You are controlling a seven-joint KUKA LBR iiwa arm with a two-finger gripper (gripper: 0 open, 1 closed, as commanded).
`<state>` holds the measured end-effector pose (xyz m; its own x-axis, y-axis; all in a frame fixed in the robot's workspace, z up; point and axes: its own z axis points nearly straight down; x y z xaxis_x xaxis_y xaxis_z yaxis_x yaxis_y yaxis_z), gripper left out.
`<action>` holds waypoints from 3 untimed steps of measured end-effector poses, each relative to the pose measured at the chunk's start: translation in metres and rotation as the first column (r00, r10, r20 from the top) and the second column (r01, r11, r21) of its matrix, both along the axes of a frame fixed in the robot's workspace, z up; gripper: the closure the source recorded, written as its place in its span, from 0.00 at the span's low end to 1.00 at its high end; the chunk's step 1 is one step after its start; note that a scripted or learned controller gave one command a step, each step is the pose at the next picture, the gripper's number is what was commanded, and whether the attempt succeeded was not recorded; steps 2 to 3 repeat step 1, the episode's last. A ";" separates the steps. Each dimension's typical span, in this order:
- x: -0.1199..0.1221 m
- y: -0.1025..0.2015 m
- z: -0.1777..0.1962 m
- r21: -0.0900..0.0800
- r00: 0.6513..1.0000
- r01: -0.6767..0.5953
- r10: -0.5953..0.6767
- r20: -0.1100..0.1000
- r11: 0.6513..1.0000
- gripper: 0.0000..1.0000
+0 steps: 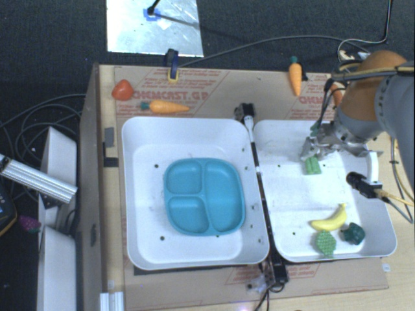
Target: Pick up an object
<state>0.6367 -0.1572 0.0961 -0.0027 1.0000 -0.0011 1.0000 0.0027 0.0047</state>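
We see a brown surface point(214, 86) bearing two white bins side by side, the left bin point(139, 173) and the right bin point(285, 148). Along its far edge lie a tomato point(122, 90), a carrot point(168, 107) and another carrot point(296, 78).

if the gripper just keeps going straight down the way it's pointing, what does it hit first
Most likely the small green block lying on the right bin's floor, right at the gripper's tip. Depth is hard to judge from one slanted view, so it may already be touching.

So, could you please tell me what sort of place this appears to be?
Probably a robotics lab bench for pick-up trials: two white bins, toy food such as a banana, a robot arm reaching in, and loose cables around.
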 end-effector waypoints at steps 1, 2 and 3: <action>-0.033 0.066 0.124 0.001 1.000 -0.002 0.002 0.001 1.000 1.00; -0.033 0.066 0.124 0.001 1.000 -0.002 0.002 0.001 1.000 1.00; -0.033 0.066 0.124 0.001 1.000 -0.002 0.002 0.001 1.000 1.00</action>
